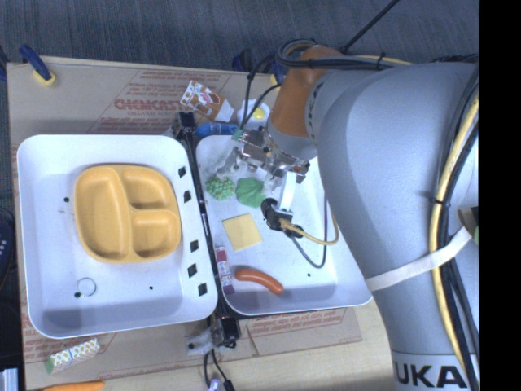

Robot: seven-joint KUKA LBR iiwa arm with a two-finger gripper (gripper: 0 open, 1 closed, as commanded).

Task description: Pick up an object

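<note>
The grey arm point(383, 186) covered the right bin's point(277, 296) right side and was cut off by the lower edge. The gripper's point(244, 160) fingers were too blurred to read.

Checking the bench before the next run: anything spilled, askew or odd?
Nothing spilled. A few items lie outside the bins: a snack packet on the cardboard behind them and a small wrapped packet at the front left. The yellow divided tray sits slightly askew in the left bin. The orange sausage and yellow square lie flat in the right bin.
</note>
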